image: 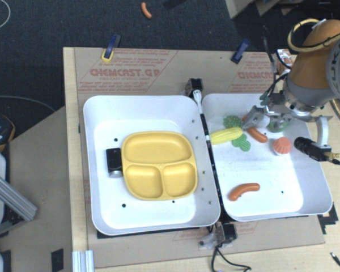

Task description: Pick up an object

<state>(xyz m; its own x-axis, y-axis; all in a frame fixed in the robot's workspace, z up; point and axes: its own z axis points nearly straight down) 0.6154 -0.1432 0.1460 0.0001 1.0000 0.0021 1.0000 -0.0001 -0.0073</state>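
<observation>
Hot dog [258, 135] beside corn [226, 135], broccoli [233, 121]

We're looking at a robotics lab: clamps [109, 48] are pinning a cardboard-covered bench [158, 72], cables [226, 259] are trailing over dark carpet [45, 16].

We see dark carpet floor [56, 16] across the top, a protective-paper tabletop [158, 72] mid-frame, blue clamps [110, 47] at its upper edge, metal rail [11, 200] lower left.

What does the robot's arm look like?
The arm is grey with a rounded orange band above the wrist. Thin cables, one yellowish loop among them, curl beside it. At its end sits a small metal gripper, grey and silvery.
</observation>
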